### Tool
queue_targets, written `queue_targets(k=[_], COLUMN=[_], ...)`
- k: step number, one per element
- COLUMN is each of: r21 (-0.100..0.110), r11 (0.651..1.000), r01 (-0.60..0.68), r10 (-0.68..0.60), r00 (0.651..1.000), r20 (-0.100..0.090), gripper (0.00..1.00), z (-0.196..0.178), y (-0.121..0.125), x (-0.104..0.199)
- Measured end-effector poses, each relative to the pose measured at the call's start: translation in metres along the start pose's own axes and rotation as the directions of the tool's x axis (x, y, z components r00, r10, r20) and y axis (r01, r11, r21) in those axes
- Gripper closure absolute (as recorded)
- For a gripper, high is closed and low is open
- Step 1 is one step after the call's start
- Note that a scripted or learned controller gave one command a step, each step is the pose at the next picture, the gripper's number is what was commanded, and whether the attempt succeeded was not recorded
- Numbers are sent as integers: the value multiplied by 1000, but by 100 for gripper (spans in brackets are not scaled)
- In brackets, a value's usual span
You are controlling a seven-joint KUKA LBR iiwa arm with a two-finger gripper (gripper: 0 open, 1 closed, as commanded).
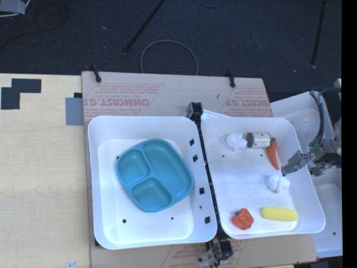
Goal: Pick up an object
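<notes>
1. Whether the fingers are spread or closed cannot be told: the gripper [292, 165] shows as a small grey tip at the right bin's [301, 133] 3 o'clock rim, and nothing is seen between its fingers.
2. The arm enters from 3 o'clock, low and roughly level, its grey linkage and cables lying just outside the bin wall.
3. Just beside the tip, toward 7 o'clock, lies a small white object [277, 183].
4. At the tip's 10 o'clock is an orange carrot [273, 154], lying roughly lengthwise; further on sit a dark cylinder with a pale end [259, 139] and a white lump [235, 142].
5. Toward the bin's 6 o'clock edge lie a yellow corn cob [279, 214] and a red pepper [242, 219].
6. The left bin [111, 228] holds a blue divided plate [154, 174].
</notes>
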State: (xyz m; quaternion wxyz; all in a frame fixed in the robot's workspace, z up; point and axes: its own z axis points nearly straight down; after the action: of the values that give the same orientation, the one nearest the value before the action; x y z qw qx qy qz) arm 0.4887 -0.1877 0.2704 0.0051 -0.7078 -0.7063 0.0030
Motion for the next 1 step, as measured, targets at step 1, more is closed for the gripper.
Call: queue_targets(k=[1], r21=[-8], r11=[1000], r01=[2], r10=[-2], r00=[1000], r20=[2], gripper=[0], z=[-4], y=[2], x=[0])
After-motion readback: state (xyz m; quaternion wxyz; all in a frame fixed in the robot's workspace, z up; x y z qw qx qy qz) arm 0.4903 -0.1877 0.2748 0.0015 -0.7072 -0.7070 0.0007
